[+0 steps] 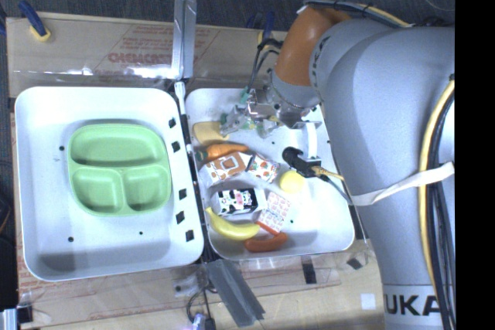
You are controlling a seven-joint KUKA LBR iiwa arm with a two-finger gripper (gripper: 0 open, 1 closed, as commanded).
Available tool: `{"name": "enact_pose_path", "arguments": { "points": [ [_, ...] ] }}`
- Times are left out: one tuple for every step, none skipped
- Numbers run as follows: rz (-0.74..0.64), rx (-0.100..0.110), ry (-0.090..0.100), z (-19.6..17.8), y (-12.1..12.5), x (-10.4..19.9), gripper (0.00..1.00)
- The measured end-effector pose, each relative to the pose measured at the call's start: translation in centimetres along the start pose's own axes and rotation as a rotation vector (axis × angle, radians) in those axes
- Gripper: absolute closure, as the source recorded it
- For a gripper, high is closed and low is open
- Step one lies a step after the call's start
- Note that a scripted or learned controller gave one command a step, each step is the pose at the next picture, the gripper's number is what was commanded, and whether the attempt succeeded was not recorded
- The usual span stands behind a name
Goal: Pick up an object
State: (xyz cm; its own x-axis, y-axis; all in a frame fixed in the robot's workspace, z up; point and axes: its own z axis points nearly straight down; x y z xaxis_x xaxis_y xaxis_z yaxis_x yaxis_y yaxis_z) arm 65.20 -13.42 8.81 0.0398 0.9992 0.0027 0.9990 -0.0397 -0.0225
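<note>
The gripper [241, 118] is seen low over the far end of the right bin [340, 232]; whether it is open or closed cannot be told. Nothing is seen held. The objects are packed in that bin: carrot [220, 151], cartons [230, 165], lemon [291, 182], banana [232, 228]. The left bin [31, 166] holds a green tray [118, 168]. An isolated piece such as the lemon should be targeted, approached straight down, and centred before closing.

Jumbled toy food [246, 189] in right bin [329, 232]
</note>
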Motion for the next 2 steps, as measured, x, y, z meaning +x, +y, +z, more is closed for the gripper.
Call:
{"name": "enact_pose_path", "arguments": {
  "points": [
    [-0.011,0.003,-0.003,-0.96,-0.01,0.13,1.0],
    [-0.013,0.002,-0.002,-1.01,0.04,0.19,0.0]
  ]
}}
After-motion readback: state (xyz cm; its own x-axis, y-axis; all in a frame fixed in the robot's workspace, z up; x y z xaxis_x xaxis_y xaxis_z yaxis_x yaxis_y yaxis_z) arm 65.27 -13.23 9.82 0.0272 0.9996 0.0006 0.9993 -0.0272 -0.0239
